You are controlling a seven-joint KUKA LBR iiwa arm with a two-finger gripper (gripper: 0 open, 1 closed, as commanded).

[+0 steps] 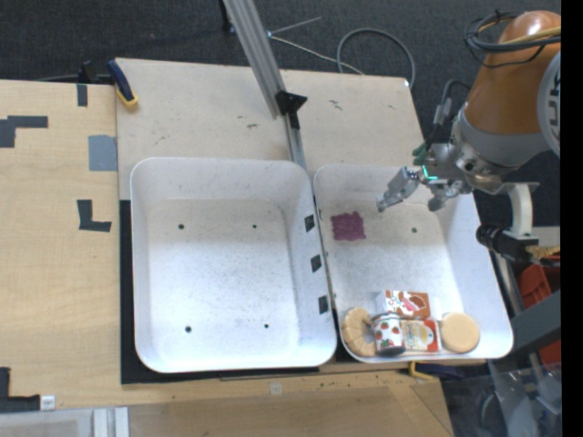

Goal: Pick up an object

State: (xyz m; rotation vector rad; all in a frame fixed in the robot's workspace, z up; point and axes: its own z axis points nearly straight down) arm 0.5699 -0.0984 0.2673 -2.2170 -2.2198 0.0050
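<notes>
hanging over the far right part of the right bin (474, 271), the gripper (414, 194) points left and slightly down, its two fingers spread apart with nothing between them. one finger (393, 192) reaches toward the bin's middle, the other sits nearer the right wall. grey arm with orange band (515, 62) enters from the right edge, above the bin's far right corner. purple square object (348, 227) lies flat on the right bin floor, left of the gripper and apart from it, close to the divider side. nothing lies between gripper and purple piece; bare speckled floor there. cluster of items packed along the near wall of the right bin: round tan cookie-like piece (358, 330) at near left, red-and-white patterned cup or can (390, 335) beside it, red-and-white packet (407, 304) just behind, another packet (421, 337) to its right, and a pale round disc (460, 332) at near right. these touch or overlap one another; exact stacking hard to tell. all well apart from the gripper. left bin (146, 244) shows only small dark dots on its floor. metal rail (260, 48) slants from the far side down to the gap between the bins. blue-and-yellow clamp (122, 84) at the far left corner of the bench (200, 107). loose cable (373, 48) on the dark floor beyond.
</notes>
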